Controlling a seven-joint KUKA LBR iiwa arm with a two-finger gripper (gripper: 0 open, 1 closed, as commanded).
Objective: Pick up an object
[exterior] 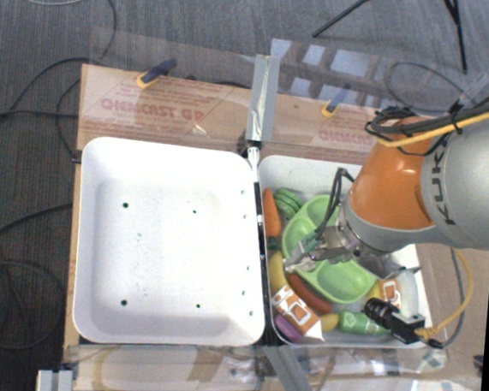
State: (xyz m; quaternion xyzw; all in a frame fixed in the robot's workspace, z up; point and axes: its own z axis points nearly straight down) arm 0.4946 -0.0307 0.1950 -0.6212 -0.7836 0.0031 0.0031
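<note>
The right bin [316, 167] holds a pile of toy items. A light green plate [302, 228] and a green bowl [345, 282] lie in its middle. Along its left wall lie an orange carrot [271, 214] and a yellow banana [277, 272]. A red sausage [308, 293], an orange carton [292, 307] and a purple piece [288, 328] sit near the front. My gripper [309, 255] hangs low over the seam between plate and bowl, just right of the banana. The orange-banded wrist [391, 192] hides the bin's back right part.
The left bin [87, 218] is a bare white tray with a few dark specks. A green bottle [359, 323] with a black cap lies at the right bin's front right. A metal divider [260, 106] stands behind the gap between the bins. Cables run across the floor.
</note>
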